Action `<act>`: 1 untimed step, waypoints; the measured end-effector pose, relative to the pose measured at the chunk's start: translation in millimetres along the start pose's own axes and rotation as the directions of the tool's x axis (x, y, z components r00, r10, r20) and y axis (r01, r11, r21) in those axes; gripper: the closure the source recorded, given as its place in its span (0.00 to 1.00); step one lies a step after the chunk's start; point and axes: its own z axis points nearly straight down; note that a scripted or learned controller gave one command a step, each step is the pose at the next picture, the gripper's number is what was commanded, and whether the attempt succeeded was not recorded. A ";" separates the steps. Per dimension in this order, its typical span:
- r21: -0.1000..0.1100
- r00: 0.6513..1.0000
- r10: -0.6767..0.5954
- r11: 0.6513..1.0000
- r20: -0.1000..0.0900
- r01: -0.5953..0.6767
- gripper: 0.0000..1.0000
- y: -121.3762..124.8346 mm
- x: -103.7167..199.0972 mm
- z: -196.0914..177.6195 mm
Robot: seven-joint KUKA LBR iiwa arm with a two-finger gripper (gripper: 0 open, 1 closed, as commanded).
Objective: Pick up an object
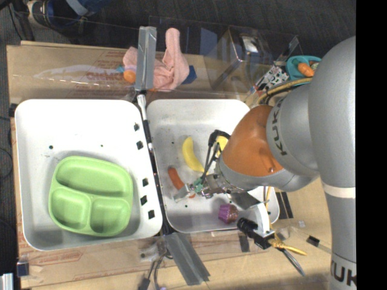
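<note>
Arm above right bin, banana

Robot test bench in a lab or workshop

A grey industrial arm with an orange band reaches over two shallow white bins set side by side on a bench covered in cardboard sheeting. Toy items lie in them: a green divided plate, a banana, a small sausage. Loose cables, clear plastic guards and dark carpet surround the setup.
</note>
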 end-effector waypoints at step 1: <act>0.000 0.998 0.059 0.998 0.001 -0.059 0.00 48.6 -14.3 10.3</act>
